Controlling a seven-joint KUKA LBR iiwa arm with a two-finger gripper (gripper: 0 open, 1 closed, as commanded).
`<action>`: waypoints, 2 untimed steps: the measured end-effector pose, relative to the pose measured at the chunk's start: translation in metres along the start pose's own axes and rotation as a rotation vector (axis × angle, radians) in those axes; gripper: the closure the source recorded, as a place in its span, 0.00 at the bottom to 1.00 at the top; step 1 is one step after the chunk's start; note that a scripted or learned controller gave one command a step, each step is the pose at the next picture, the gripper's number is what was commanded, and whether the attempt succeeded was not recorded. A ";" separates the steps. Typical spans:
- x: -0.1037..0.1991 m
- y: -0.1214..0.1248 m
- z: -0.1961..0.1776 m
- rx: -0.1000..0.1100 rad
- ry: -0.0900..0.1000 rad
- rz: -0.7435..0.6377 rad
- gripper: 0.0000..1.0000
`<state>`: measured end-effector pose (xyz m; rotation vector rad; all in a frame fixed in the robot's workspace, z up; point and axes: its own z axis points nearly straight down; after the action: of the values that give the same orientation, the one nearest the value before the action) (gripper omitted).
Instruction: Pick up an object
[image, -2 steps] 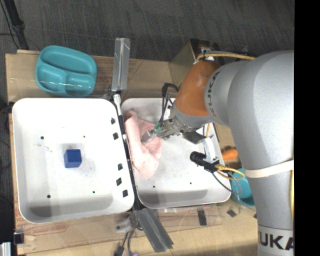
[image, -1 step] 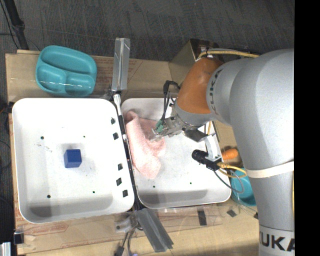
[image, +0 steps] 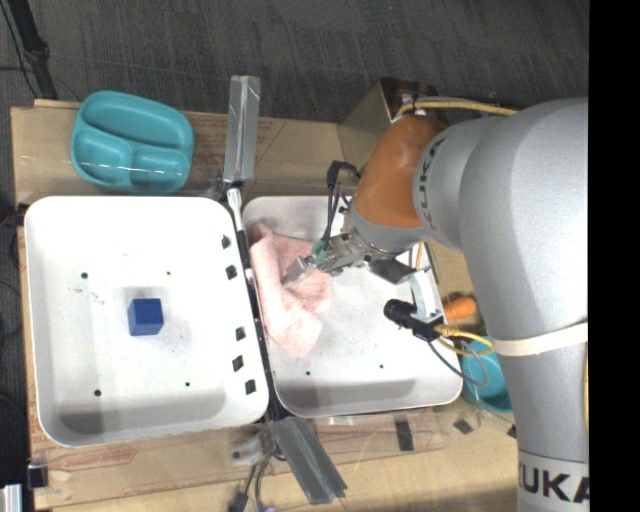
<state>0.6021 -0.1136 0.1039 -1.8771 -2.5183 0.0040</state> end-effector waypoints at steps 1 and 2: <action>0.014 0.004 0.010 -0.003 -0.001 -0.033 0.00; 0.014 0.005 0.000 -0.004 0.000 -0.037 1.00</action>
<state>0.6026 -0.0984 0.1042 -1.8314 -2.5546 -0.0001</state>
